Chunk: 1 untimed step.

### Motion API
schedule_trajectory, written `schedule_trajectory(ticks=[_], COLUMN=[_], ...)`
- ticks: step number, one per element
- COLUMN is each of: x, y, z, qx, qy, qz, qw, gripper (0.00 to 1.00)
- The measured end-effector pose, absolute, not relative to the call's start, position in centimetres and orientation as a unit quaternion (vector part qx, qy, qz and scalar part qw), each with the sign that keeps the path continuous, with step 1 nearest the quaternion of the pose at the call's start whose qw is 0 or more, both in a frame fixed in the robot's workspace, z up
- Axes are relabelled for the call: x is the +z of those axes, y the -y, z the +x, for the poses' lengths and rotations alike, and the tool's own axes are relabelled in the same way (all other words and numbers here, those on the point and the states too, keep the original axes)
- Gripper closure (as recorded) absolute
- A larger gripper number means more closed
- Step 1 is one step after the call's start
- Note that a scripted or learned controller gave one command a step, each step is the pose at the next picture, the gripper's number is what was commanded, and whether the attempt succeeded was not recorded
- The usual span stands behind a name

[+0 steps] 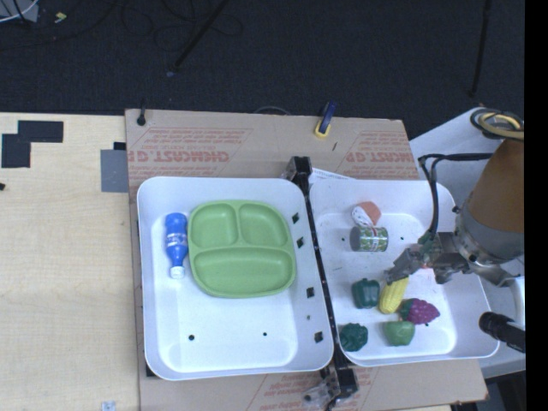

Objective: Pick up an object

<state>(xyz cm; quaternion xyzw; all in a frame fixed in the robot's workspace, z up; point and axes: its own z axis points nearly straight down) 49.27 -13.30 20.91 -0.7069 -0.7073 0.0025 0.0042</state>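
Observation:
The right bin [432, 197] holds several small things: an orange-red piece [368, 211], a green-labelled can [370, 240] lying on its side, a dark green pepper [365, 294], a yellow corn cob [393, 296], purple grapes [422, 312], a light green piece [399, 333] and a dark green piece [353, 337]. My gripper [409, 267] reaches in from the right and hangs just above and right of the corn cob, between the can and the grapes. I see nothing held between its fingers.
The left bin [163, 332] holds a green divided plate [241, 248] and a blue bottle [175, 242] lying beside it at the left. A black divider [313, 264] separates the two bins. Cardboard [223, 146] lies under both bins.

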Motion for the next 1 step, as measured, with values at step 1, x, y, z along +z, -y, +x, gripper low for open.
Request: schedule_trajectory(ticks=[1], x=[14.47], y=[13.34], z=[49.26], qx=[0.0023], qy=[0.707], qz=[-0.707], qw=[0.004], gripper=[0.0])
